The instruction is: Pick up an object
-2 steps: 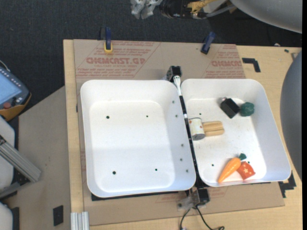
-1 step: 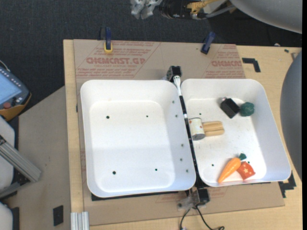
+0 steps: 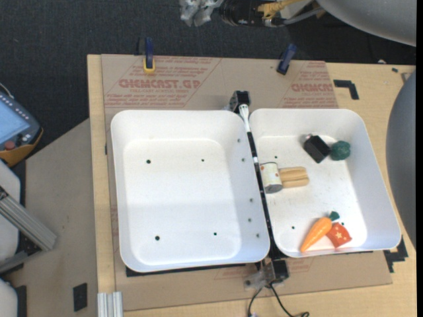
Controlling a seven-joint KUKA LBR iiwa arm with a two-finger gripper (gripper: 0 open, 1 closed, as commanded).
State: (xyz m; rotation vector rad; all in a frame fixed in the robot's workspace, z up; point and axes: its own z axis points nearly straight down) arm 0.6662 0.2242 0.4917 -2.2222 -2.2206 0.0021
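Overhead slanted view of the worktop [image 3: 198,71], which carries two shallow white bins side by side on a brown board. The gripper [image 3: 198,5] hangs at the far edge of the scene, above the dark floor beyond the board and clear of both bins; nothing lies between its fingers, and whether they are spread or closed cannot be told at this size and blur. The left bin [image 3: 125,177] shows only small dark holes in its floor. The right bin [image 3: 370,170] holds every object. A black block [image 3: 316,148] lies at far right, touching a dark green ball [image 3: 341,150] on its right. A tan wooden piece with a white cap [image 3: 283,177] lies near the dividing rims. A toy carrot [image 3: 316,234] lies at near right, just beside a small red block [image 3: 339,235]. All objects lie well apart from the gripper, nearer and to its right.
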